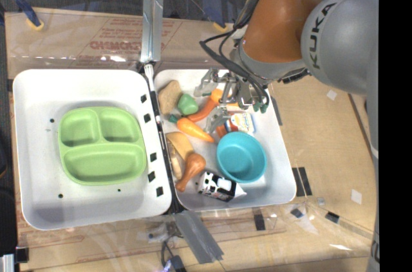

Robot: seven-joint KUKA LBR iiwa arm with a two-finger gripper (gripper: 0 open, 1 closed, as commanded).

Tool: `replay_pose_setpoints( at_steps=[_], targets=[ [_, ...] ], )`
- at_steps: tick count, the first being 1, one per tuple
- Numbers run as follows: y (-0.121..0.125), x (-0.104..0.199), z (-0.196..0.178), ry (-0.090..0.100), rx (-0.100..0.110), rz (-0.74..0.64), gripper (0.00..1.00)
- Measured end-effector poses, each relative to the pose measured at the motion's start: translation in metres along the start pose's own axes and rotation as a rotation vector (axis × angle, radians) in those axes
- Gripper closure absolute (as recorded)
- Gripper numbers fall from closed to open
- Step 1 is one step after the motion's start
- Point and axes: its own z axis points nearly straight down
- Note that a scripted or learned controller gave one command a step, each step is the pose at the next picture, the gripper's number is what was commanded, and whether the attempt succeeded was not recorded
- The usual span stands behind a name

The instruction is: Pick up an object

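Observation:
The right bin (285, 164) holds a jumble of toy food. An orange carrot (193, 129) lies at its middle, and a second orange piece (205, 111) slants up toward the gripper. A green pepper (187, 103) and a tan bread piece (169, 97) sit at the bin's far left. A blue bowl (241, 157) stands near the front right, with a brown drumstick (191, 168) and a black-and-white carton (217, 186) beside it. My gripper (224, 99) hangs low over the far part of this bin, just above the orange pieces and next to a small white box (243, 121).
The left bin (35, 103) holds a green divided plate (102, 145). A metal divider bar (152, 26) rises behind the seam between the bins. A tan loaf (176, 150) lies along the right bin's left wall. The bulky arm (302, 20) fills the upper right.

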Motion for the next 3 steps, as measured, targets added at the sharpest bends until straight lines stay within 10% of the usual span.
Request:
replay_pose_setpoints(
  at_steps=[1,2,3],
  targets=[
    [0.005,0.032,0.096,-0.021,-0.002,0.107,0.00],
    [-0.002,-0.011,0.114,-0.001,-0.001,0.553,0.00],
    [0.000,-0.012,0.103,-0.003,-0.001,0.544,1.00]
  ],
)
